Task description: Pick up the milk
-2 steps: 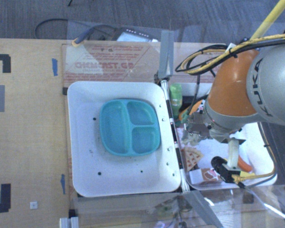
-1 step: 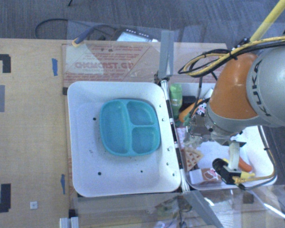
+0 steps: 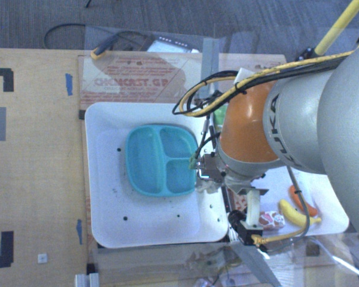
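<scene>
Camera view, single moment; two white bins side by side on the worktop (image 3: 36, 160); arm (image 3: 311, 100) comes in from 3 o'clock, and its grey body and orange band cover most of the right bin (image 3: 329, 211); pincer (image 3: 204, 175) sits low over the seam between the bins, at the 3 o'clock rim of the left bin (image 3: 107, 208); wrist hides most of it, so cannot tell whether it is apart or together, and nothing can be seen held in it; milk (image 3: 270, 220), read as the small white-and-red carton (small in frame, label not legible), lies on the floor of the right bin near its 6 o'clock wall, at roughly 4 o'clock from the pincer and clearly apart from it, with the wrist between the two; banana (image 3: 296, 213) lies just beside the milk at its 3 o'clock, tilted; an orange item (image 3: 304, 201), possibly a carrot, lies at 1 o'clock of the banana, touching or nearly so; a blue divided plate (image 3: 161, 160) lies flat in the left bin at 9 o'clock of the pincer, its 3 o'clock rim just beside the pincer; a printed cardboard sheet (image 3: 137, 82) lies at 12 o'clock of the left bin.
</scene>
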You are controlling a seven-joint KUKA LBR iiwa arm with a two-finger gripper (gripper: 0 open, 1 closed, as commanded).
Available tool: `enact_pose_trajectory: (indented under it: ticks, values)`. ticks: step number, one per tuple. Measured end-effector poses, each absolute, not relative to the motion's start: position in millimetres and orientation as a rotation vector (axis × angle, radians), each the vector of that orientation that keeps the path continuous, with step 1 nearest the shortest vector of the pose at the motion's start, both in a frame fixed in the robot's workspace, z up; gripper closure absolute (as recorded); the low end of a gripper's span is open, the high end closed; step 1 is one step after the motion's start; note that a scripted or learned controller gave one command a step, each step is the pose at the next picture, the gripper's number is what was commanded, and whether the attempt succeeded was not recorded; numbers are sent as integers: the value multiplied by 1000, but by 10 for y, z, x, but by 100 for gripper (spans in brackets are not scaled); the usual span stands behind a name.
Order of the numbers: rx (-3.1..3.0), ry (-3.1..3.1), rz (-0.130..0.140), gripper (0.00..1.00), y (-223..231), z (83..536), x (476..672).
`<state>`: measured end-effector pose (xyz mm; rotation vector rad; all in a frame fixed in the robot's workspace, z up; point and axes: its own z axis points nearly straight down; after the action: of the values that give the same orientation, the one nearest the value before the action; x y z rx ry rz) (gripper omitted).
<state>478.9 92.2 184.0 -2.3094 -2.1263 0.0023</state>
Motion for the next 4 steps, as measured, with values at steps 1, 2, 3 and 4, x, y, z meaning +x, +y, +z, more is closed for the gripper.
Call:
enact_pose_trajectory:
  ticks: [1, 2, 3, 4]
  values:
    - [-1231, -2892, -3, 100, 1590, 2035, 4799]
    - [-209, -3139, -6, 100, 1912, 2452, 4836]
    - [226, -3135, -3, 100, 2248, 2139, 4798]
    - [845, -3028, -3, 100, 1819, 1791, 4988]
